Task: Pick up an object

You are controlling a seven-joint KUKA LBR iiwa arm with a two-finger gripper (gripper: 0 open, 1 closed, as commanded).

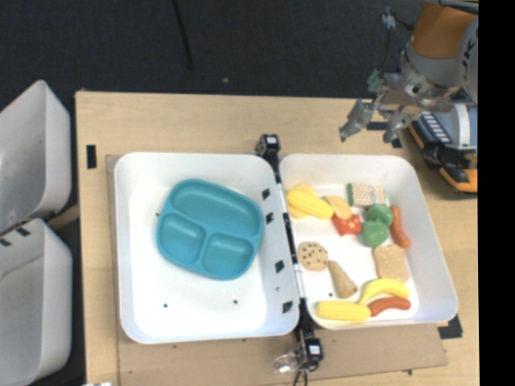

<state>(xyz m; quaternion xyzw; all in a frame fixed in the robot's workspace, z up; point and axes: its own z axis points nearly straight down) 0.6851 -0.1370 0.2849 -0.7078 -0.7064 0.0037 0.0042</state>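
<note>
- The bench [201, 119] is a tan board that carries two shallow white bins side by side.
- The left bin [137, 296] holds a blue plate [211, 229] with three sections, lying flat near its middle.
- The right bin [430, 284] holds a pile of toy food, all of it resting on the bin floor.
- The arm [442, 39], grey with an orange band, comes in at the upper right, above the bench and behind the right bin.
- The gripper [374, 127] hangs over bare bench just beyond the right bin's far rim; its two fingers are spread apart with nothing between them.
- A yellow banana [309, 203] lies near the right bin's left wall, touching a pale yellow piece [339, 207] beside it.
- A corn cob [343, 311] lies along the near edge, with a second banana [385, 287] and a red sausage [389, 303] just to its right.
- A slice of bread [391, 260] lies above these, below a green pepper [376, 223].
- An ice cream cone [342, 279] lies next to a round cookie [312, 255].
- A carrot [399, 227] lies by the pepper, a cracker [366, 194] sits near the far rim, and a red piece [348, 224] lies at the centre.
</note>
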